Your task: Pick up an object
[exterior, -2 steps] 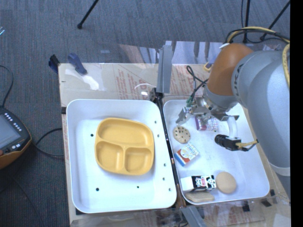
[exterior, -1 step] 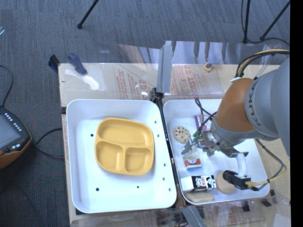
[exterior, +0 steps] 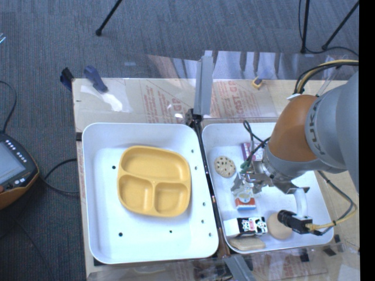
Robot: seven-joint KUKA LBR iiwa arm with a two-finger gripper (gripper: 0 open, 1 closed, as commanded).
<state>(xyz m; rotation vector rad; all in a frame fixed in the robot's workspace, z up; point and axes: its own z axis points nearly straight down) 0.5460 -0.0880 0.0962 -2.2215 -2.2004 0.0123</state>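
Note:
My gripper (exterior: 246, 183) hangs low over the middle of the right bin (exterior: 218, 134). Directly beneath it lies a small red and white packet (exterior: 246, 202); whether they touch cannot be made out. A round speckled cookie (exterior: 224, 166) lies just left of the gripper. At the gripper's far side, a pink and white packet (exterior: 246, 151) is partly covered by the wrist. A black and white box (exterior: 252, 225) rests near the bin's front, with a beige flat piece (exterior: 248, 244) in front of it and a tan round thing (exterior: 280, 232) to its right.
The left bin (exterior: 94, 157) holds a yellow divided plate (exterior: 154, 180). An upright grey post (exterior: 203, 92) stands behind the wall between the bins. The arm's bulky orange and grey body (exterior: 310, 136) covers the right bin's back right part.

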